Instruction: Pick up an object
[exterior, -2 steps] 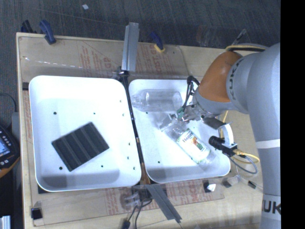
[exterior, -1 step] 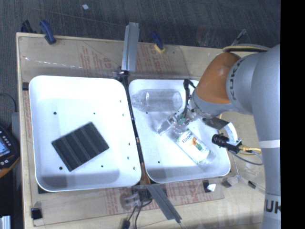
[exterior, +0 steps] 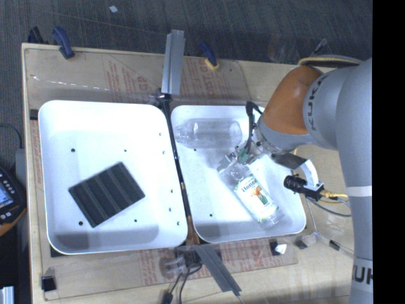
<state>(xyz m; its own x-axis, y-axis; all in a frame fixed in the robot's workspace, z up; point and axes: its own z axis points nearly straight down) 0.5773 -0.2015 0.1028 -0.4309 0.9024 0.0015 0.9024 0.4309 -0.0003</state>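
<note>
In the camera view we look down on the surface (exterior: pixel 95 65) and its two white bins. The left bin (exterior: pixel 57 122) carries a dark ribbed rectangular pad (exterior: pixel 106 193), lying flat toward its 7 o'clock corner. The right bin (exterior: pixel 209 223) carries two clear plastic bottles: an unlabelled one (exterior: pixel 205 132) on its side along the 12 o'clock wall, and a labelled bottle (exterior: pixel 256 198) with green and orange print, lying slantwise with its neck toward 11 o'clock and its base toward 5 o'clock.

The grey arm (exterior: pixel 345 106) reaches in from 3 o'clock, its orange band just above the wrist, and the hand (exterior: pixel 239 159) sits low inside the right bin at the neck end of the labelled bottle, between the two bottles. We cannot tell whether it is released or clenched, because the wrist covers it and the clear plastic blurs what lies below.

We judge the task to be at the grasping step: the reach into the bin is done, but both bottles lie on the bin floor, so the secure grip and the lift are left.
</note>
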